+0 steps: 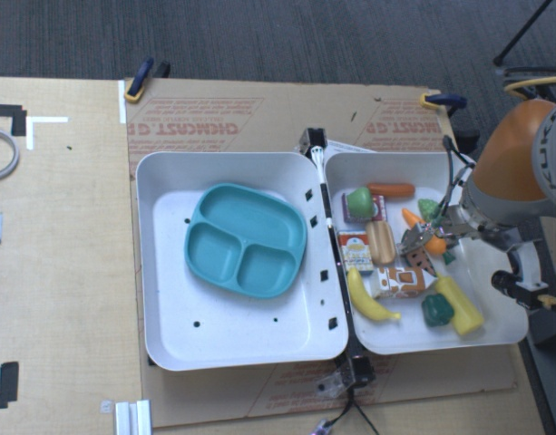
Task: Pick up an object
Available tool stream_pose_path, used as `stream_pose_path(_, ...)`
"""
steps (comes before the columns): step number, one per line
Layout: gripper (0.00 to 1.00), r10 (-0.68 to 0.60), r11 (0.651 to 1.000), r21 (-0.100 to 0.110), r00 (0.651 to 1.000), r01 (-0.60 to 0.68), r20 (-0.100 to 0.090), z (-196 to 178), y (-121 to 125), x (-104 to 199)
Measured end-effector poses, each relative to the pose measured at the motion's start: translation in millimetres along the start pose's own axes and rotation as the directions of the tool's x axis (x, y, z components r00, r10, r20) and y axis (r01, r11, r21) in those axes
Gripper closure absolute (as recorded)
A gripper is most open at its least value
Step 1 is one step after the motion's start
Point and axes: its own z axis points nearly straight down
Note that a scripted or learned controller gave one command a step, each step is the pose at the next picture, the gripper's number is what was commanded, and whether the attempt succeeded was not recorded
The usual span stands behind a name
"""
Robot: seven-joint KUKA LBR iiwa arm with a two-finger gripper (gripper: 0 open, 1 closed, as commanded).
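- Nearest the camera, the left bin (160,270) holds a teal divided plate (246,240).
- Toy foods crowd the right bin (495,329): banana (370,301), hot dog (380,241), carrot (413,217).
- Gripper (421,239) hangs low among them; whether it is parted or closed, I cannot tell.

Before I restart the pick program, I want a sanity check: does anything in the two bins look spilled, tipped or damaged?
Nothing stands out. The teal tray lies flat in the left bin. The toy food is jumbled in the right bin, all within its walls, with the gripper low among it.
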Motion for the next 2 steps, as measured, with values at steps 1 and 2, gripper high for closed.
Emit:
stream_pose_path(1, 1.0, 0.003, 1.0, -0.002, 1.0, -0.003, 0.001, -10, 1, 0)
stream_pose_path(2, 1.0, -0.049, 0.999, -0.002, 0.999, 0.049, 0.002, -159, -16, 50)
